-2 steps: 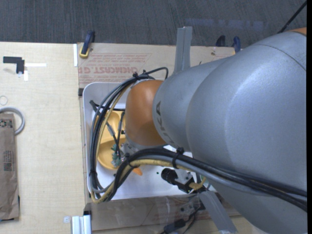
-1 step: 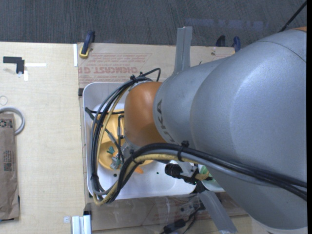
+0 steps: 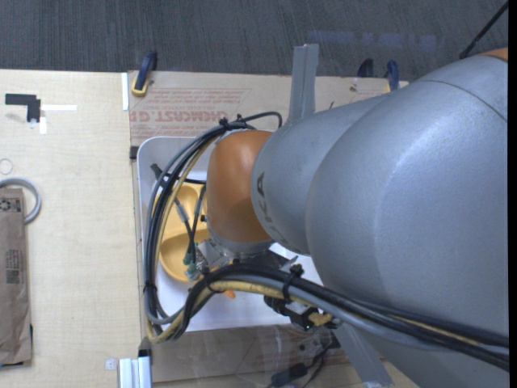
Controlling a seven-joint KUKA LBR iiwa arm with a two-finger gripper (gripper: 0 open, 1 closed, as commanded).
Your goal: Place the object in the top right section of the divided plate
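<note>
The grey KUKA arm (image 3: 388,217) with its orange wrist band (image 3: 234,188) leans over the shallow white bin (image 3: 149,168), covering most of the yellow divided plate (image 3: 174,249) — gripper and object lie hidden beneath it, so its grip cannot be told. Judged from here, a good placement means coming straight down over the plate's top right section — clear of the dividers.
</note>
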